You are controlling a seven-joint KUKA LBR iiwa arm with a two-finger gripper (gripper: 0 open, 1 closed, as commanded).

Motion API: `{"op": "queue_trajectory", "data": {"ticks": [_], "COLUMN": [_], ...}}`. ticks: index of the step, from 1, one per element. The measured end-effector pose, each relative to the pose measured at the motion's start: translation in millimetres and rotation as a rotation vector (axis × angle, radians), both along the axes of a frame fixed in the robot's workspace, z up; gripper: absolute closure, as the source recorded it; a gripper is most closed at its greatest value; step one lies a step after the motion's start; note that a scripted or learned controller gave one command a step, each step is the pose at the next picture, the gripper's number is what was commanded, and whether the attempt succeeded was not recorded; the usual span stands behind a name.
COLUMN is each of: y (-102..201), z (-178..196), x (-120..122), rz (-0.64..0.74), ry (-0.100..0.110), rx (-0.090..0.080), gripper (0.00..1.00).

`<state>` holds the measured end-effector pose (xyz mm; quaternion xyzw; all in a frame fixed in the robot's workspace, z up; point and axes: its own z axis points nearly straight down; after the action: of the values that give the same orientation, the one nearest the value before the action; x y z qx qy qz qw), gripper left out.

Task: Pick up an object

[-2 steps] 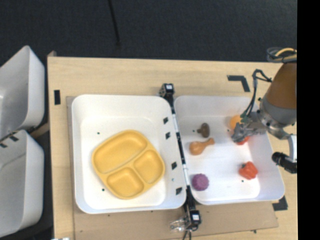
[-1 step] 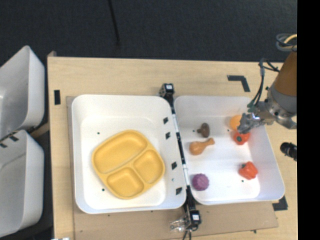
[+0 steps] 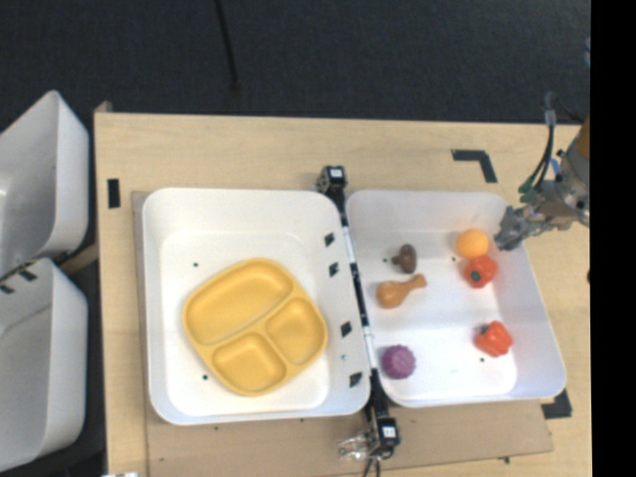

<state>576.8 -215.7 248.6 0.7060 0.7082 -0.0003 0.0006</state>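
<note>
The right bin (image 3: 437,391) holds several small toy foods. An orange ball (image 3: 473,242) lies near the back right, with a red-orange tomato-like piece (image 3: 480,272) just in front of it. A brown mushroom-like piece (image 3: 404,257) and a tan drumstick (image 3: 399,290) lie toward the bin's left. A purple piece (image 3: 398,361) sits at the front left and a red pepper (image 3: 493,339) at the front right. My gripper (image 3: 513,229) hangs at the bin's right rim, just right of the orange ball, with nothing seen in it.
The left bin (image 3: 164,266) bears a yellow divided plate (image 3: 255,325). A divider with black clips (image 3: 350,296) runs between the bins. Two white chairs (image 3: 35,266) stand off the bench's left edge. Black corner marks (image 3: 477,161) lie on the wooden bench.
</note>
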Motion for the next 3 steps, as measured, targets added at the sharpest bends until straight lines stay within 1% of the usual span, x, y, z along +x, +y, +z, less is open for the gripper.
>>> {"op": "queue_trajectory", "data": {"ticks": [1,2,3], "y": [52.4,106.0,162.7], "z": [-14.1,-23.8,-31.9], "x": [5.5,22.1,25.3], "rz": [0.003,0.004,0.004], "ry": [0.005,0.006,0.006], "rx": [0.001,0.002,0.002], "gripper": [1.0,1.0,1.0]}}
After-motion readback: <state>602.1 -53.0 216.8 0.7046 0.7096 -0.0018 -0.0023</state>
